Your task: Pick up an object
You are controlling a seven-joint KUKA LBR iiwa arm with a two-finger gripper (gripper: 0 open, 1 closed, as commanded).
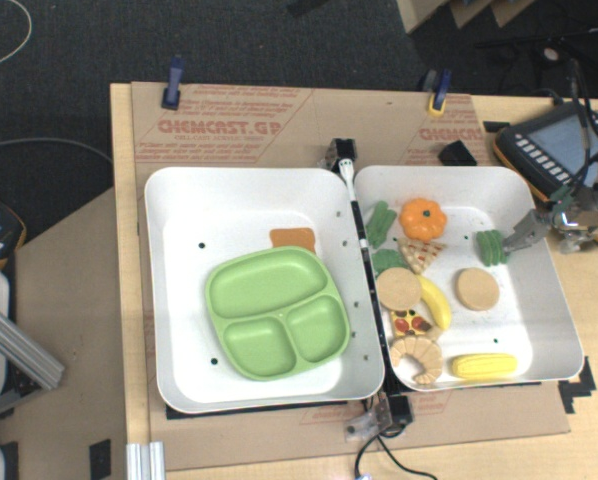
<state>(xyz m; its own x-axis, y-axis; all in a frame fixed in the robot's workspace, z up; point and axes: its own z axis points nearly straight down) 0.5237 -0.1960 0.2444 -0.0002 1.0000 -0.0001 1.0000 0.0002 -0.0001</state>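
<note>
Sitting side by side on the bench: left bin (169, 268) and right bin (549, 298), inner walls touching

Lying in the left bin: green divided plate (276, 311), filling the middle and near part, tilted; orange flat piece (293, 238), just beyond the plate's far rim

Lying in the right bin: small orange pumpkin (422, 219) toward the far edge; green piece (380, 224) beside it along the left wall; waffle-patterned wedge (420, 255) just nearer; two round tan discs, one (398, 289) by the left wall, one (477, 289) mid-bin; banana (436, 302) between them; croissant (417, 356) at the near-left corner; yellow corn-like piece (483, 366) along the near edge; green piece (491, 247) toward the right wall

Reaching in over the right bin's right edge: gripper (524, 234), tips right beside that last green piece; grasping or released, cannot tell
</note>
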